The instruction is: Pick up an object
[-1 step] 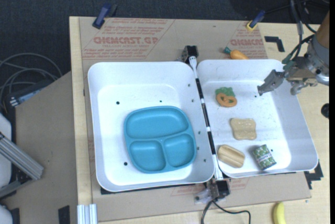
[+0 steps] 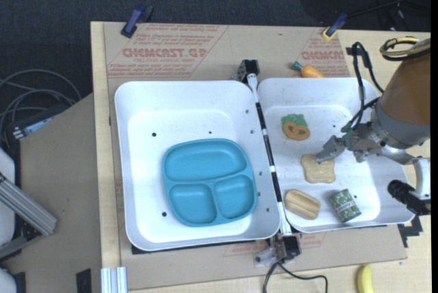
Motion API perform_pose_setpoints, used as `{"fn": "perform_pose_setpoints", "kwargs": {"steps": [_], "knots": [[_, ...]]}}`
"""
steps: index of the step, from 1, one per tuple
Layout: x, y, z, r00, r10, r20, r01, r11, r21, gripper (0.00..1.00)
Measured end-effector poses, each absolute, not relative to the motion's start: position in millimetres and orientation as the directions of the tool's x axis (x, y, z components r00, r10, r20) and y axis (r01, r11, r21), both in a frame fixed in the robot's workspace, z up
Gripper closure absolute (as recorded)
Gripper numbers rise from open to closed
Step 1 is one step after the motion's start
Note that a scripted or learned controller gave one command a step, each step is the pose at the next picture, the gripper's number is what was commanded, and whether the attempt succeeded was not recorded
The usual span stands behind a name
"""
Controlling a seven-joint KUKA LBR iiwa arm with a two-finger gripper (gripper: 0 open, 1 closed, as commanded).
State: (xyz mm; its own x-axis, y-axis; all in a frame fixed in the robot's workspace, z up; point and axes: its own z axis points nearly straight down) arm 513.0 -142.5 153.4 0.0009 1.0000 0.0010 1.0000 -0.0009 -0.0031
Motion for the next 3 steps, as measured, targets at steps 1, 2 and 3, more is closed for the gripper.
{"fn": "perform_pose_setpoints", "kwargs": {"steps": [1,2,3], "knots": [[519.9,-127,84,0.001,1.000,0.001,1.000,-0.001,0.000,0.00],[520.4,-128,95,0.002,1.000,0.000,1.000,-0.002,0.002,1.00],[559.6,-66,185,-0.002,1.000,0.001,1.000,0.002,0.002,1.00]]}}
